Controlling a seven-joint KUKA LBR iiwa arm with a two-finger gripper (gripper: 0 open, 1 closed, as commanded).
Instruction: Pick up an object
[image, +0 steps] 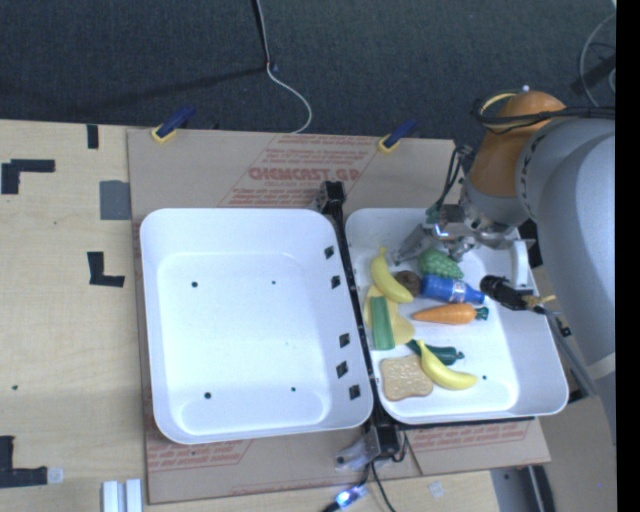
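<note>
My pincer, whose grip I cannot make out, hovers right of frame centre over the green leafy toy, probably light, stiff, slippery plastic, best pinched across its narrow middle.

Yellow bananas, orange carrot, blue bottle, perhaps tan bread.

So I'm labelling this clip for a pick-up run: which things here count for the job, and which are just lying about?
For the job: gripper; right bin with two bananas, carrot, blue bottle, green leafy toy, cucumber, toast slice.

Lying about: left bin; cardboard sheet; two clamps.
</note>
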